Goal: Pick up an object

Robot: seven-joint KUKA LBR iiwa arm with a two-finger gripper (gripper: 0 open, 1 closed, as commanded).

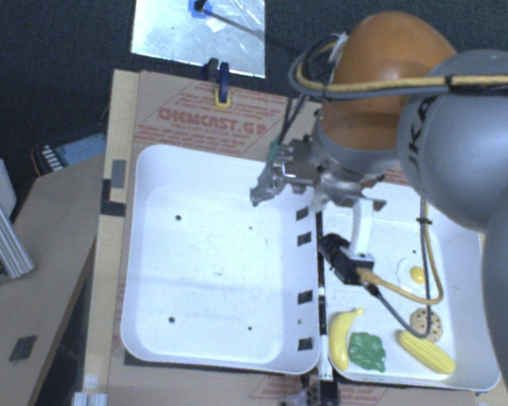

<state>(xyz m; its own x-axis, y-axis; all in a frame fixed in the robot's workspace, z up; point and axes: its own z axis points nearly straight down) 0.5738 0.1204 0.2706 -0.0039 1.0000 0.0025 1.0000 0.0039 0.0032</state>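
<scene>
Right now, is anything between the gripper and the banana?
Only the bins' adjoining rims. The gripper hangs over the left bin, at its far corner beside them; the banana lies at the near end of the right bin, beside a green toy.

Fixed camera mounted above the bench [53, 245], aimed downward at a slant, left bin [209, 266] framed near centre at middling range, right bin [387, 252] caught right of it, arm [486, 135] looming nearest the lens, above-right of the left bin.
</scene>
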